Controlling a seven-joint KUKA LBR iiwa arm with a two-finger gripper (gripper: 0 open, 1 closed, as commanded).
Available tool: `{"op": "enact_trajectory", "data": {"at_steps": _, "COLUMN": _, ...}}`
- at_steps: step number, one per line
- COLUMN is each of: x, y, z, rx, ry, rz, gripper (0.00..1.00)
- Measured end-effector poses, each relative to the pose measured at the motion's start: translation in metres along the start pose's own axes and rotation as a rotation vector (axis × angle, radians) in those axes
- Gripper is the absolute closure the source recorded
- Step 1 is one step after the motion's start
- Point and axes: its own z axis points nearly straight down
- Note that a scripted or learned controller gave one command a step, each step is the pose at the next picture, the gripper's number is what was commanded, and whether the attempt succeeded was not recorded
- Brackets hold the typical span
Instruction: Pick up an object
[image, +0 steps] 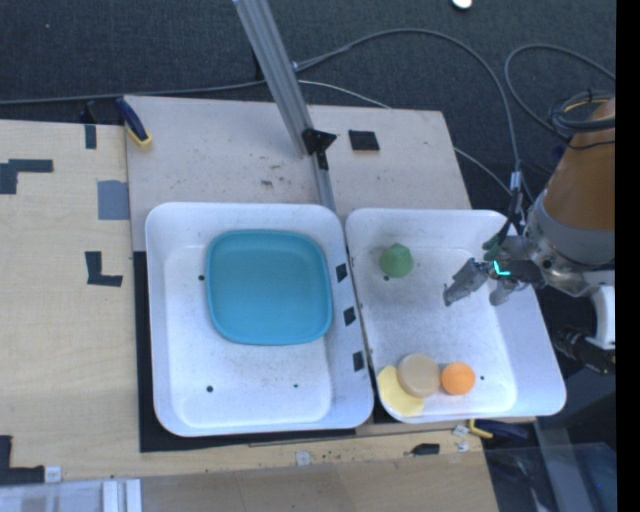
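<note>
the gripper (478, 283) hangs over the right bin (520, 395), and its two fingers stand apart with nothing between them. the green ball (396, 260) is the closest thing, off to the side of the fingers and a little farther back, not touching them. it looks small, round and light, maybe a bit soft, so it could roll away if bumped; best to squeeze it across its middle. near the front wall sit an orange ball (458, 378), a tan round block (419, 375) and a yellow piece (394, 398), all close together. the left bin (180, 400) holds a blue plate (268, 286).
</note>
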Motion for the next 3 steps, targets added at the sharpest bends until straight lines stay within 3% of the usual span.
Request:
{"op": "enact_trajectory", "data": {"at_steps": 1, "x": 0.000, "y": 0.000, "z": 0.000, "rx": 0.000, "ry": 0.000, "rz": 0.000, "gripper": 0.00}}
{"op": "enact_trajectory", "data": {"at_steps": 3, "x": -0.011, "y": -0.008, "z": 0.106, "rx": 0.006, "ry": 0.001, "rz": 0.001, "gripper": 0.00}}
